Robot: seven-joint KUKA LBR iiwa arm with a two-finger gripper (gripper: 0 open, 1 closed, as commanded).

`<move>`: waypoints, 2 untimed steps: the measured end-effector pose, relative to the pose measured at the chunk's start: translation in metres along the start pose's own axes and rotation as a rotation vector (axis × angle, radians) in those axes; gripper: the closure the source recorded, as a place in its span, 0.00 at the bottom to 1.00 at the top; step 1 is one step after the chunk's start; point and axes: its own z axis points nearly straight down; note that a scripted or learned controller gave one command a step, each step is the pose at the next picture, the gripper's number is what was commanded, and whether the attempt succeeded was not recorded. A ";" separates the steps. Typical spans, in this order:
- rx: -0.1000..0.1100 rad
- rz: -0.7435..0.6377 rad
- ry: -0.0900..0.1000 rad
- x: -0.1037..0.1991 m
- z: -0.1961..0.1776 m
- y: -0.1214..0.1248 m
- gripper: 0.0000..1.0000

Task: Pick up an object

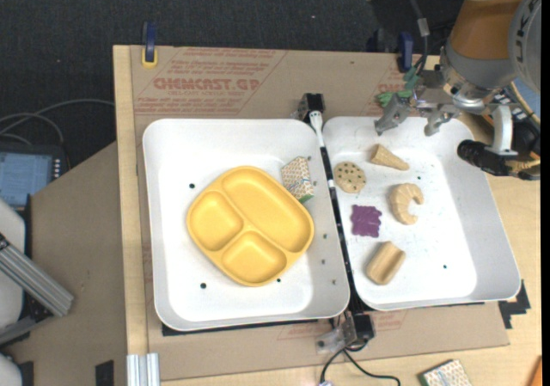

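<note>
Poised over the far edge of the right bin (481,281), the end effector (414,119) hangs with fingers spread, holding nothing. The nearest candidate, a wedge (388,157), lies just below it; a clean pick likely means lowering straight down and straddling it. Further below sit a cookie (350,176), croissant (406,203), purple piece (366,220) and roll (384,262). The left bin (163,204) holds a yellow divided plate (249,224).

I am seeing even, bright overhead light washing both white bins (163,204) nearly to glare. Soft, short shadows are sitting under the yellow tray (249,225) and food pieces. My arm (498,6) at upper right is looking slightly blurred; the dark floor is staying dim.
</note>
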 end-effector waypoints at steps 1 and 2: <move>0.007 0.002 0.000 -0.032 0.134 0.008 0.00; -0.012 0.001 -0.002 -0.030 0.112 0.013 1.00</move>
